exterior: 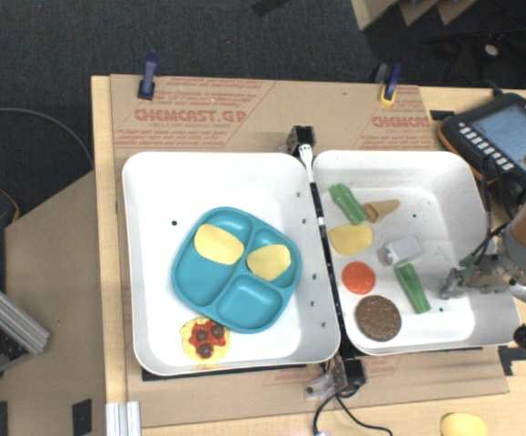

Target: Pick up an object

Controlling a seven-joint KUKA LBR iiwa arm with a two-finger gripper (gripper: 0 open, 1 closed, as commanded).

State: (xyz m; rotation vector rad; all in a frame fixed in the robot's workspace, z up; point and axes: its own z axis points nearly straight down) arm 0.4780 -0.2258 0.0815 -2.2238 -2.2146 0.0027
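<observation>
My gripper (455, 282) hangs low at the right side of the right bin (399, 160), just right of a green stick (412, 288). Nothing shows held in it. Further left in that bin lie a grey piece (399, 251), a red disc (359, 277), a brown round patty (377, 317), a yellow piece (351, 238), a tan cone (382, 211) and another green piece (346, 203). The left bin (153, 243) holds a blue divided plate (235, 298) with two yellow pieces (218, 243) on it, and a small pizza-like toy (204, 337) at its front.
A handheld control pendant (499, 139) lies beyond the right bin's far right corner. A blue clamp (147, 75) and a yellow clamp (389, 83) hold the cardboard at the back edge. A yellow object (462, 423) sits off the bench at the front right.
</observation>
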